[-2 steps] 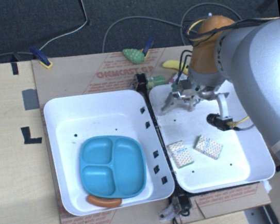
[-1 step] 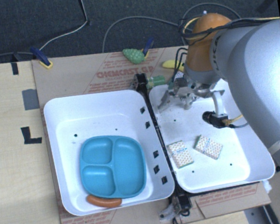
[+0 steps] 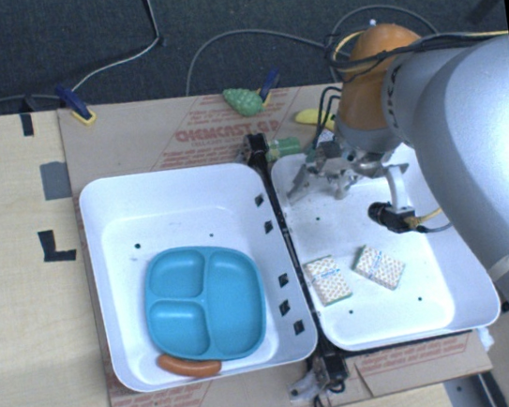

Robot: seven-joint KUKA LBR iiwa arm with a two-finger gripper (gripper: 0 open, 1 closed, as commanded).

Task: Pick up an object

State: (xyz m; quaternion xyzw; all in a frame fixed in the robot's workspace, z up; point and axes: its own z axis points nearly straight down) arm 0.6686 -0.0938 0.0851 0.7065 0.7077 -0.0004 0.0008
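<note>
Your grey arm [image 3: 476, 165] fills the table's right side and reaches over the right bin [image 3: 459, 305], its orange band [image 3: 370, 76] above that bin's far edge. The left bin [image 3: 109, 210] sits just beside the right one, their inner walls touching along a black clamp strip. In the left bin you have a blue divided plate [image 3: 205, 302] lying flat toward the near edge, and an orange sausage-shaped toy [image 3: 190, 366] against the plate's near-left rim, close to the bin's near-left corner. Your hand [image 3: 331, 175] hangs low over the far-left corner of the right bin; you cannot tell from this angle whether it is open or closed, and nothing is visibly in it. Two small patterned packets lie on the right bin's floor toward its near edge: one [image 3: 328, 280] by the left wall, the other [image 3: 380, 267] just to its right, apart from it.
</note>
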